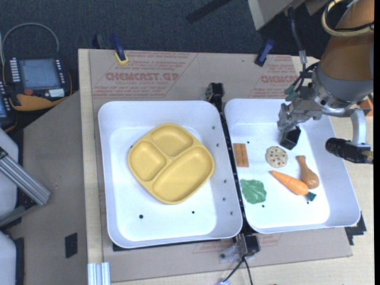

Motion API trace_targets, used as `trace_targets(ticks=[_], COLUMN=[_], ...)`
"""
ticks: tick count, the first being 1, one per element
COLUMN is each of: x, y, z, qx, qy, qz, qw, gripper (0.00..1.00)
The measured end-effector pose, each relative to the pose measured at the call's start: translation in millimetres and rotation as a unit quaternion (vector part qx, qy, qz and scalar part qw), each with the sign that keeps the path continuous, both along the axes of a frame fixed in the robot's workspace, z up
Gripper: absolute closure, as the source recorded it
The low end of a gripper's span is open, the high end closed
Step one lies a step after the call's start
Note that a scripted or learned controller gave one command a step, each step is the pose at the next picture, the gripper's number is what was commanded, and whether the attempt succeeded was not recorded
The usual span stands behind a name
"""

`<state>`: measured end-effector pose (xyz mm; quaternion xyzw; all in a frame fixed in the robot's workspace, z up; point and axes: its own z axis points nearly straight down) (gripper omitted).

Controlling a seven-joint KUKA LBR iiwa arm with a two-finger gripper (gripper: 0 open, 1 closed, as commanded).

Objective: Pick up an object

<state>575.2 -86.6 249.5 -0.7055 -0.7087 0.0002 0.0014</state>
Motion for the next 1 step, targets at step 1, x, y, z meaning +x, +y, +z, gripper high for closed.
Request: trace_targets(ticks=[1], x=[-0.9], y=[51.2], z=[-14.7], qx=[0.0001], qy=[0.001], qz=[0.000], qw=[1.0000], gripper=[1.00])
